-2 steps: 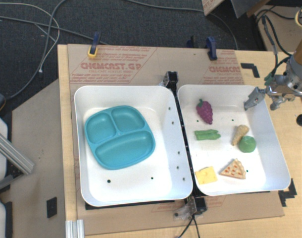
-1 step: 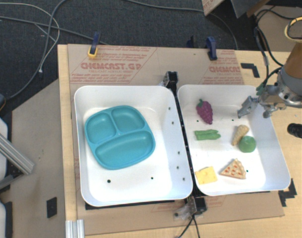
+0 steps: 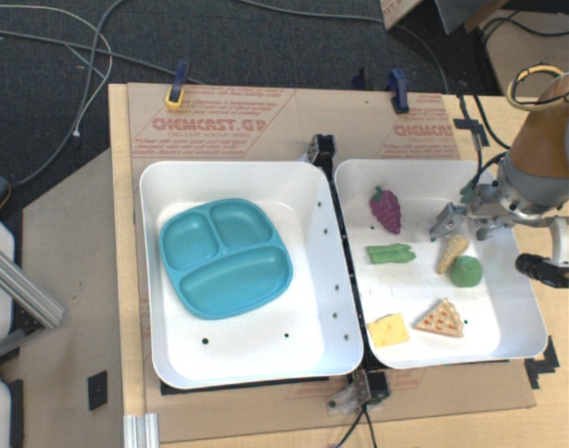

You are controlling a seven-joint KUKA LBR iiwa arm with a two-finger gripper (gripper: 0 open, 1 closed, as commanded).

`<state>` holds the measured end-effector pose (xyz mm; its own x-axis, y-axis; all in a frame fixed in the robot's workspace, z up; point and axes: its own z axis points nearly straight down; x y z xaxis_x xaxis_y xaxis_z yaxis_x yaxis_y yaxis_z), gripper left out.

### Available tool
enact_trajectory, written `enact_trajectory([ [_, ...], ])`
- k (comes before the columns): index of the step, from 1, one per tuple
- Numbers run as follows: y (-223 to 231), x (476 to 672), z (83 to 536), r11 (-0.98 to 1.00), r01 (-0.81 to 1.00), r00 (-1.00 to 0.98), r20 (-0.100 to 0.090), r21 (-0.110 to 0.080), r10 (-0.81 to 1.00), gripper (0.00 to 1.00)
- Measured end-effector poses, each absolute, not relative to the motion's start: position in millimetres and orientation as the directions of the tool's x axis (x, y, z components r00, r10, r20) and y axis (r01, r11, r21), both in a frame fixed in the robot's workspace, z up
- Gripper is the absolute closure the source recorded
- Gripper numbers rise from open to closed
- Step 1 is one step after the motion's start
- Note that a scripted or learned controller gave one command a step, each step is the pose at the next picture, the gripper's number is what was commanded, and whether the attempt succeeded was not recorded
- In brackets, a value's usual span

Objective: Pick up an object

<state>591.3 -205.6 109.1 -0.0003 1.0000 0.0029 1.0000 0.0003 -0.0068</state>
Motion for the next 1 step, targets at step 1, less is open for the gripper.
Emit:
enact_trajectory([
  [1,-206.4,593.7,125.0,0.0,1.0,0.0,0.0,0.002,1.0,1.0],
])
